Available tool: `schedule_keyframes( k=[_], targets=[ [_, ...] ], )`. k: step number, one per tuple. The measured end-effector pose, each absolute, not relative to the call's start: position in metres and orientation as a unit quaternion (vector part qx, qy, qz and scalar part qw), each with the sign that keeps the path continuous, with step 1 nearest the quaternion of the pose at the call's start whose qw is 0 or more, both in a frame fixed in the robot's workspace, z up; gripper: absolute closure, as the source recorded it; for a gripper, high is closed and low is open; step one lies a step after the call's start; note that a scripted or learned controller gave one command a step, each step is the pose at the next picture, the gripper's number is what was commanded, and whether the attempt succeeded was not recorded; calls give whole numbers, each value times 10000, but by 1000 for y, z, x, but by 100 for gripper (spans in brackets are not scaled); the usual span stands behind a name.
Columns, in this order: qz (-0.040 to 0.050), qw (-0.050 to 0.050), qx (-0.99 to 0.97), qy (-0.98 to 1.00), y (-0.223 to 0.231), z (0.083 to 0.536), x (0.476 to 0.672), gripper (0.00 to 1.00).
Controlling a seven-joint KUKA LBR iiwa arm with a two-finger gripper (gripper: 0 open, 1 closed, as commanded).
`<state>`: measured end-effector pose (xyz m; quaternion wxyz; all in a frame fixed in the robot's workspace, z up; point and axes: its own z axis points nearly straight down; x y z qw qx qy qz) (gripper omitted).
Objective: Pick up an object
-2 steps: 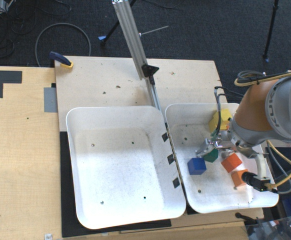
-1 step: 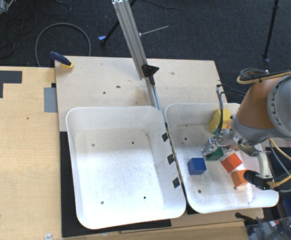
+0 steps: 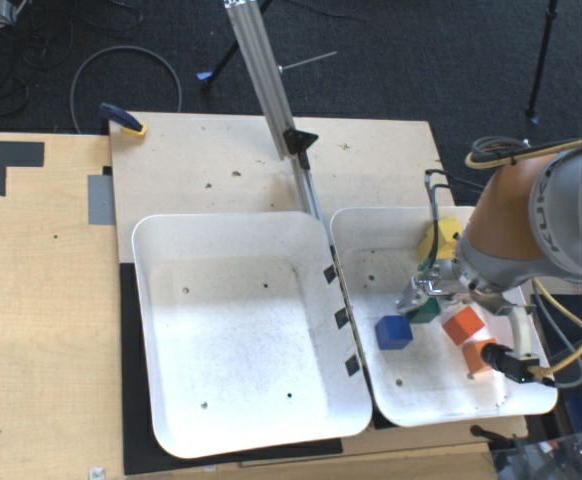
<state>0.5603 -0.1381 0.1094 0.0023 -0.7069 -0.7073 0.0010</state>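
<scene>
My gripper (image 3: 423,293) hangs low in the right bin (image 3: 411,408), on the grey arm with its orange band that comes in from the right. A dark green block (image 3: 427,311) lies just under the gripper's tip and is partly covered by it. A blue cube (image 3: 393,331) sits a little to the left of the gripper on the bin floor. An orange-red block (image 3: 463,325) lies to its right, with a small orange piece (image 3: 478,356) in front of that. A yellow object (image 3: 439,238) rests at the back of the bin, half hidden by the arm.
The left bin (image 3: 171,268) stands beside the right one, with black clips along the shared wall (image 3: 337,298). A slanted aluminium rail (image 3: 267,78) rises behind the bins. Cables hang off the arm at the right bin's front right corner (image 3: 531,363).
</scene>
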Motion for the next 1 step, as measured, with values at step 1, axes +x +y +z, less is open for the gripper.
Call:
schedule_keyframes(
  k=[1],
  targets=[
    [-31,-6,-7040,-7102,-51,195,589,100]
  ],
)
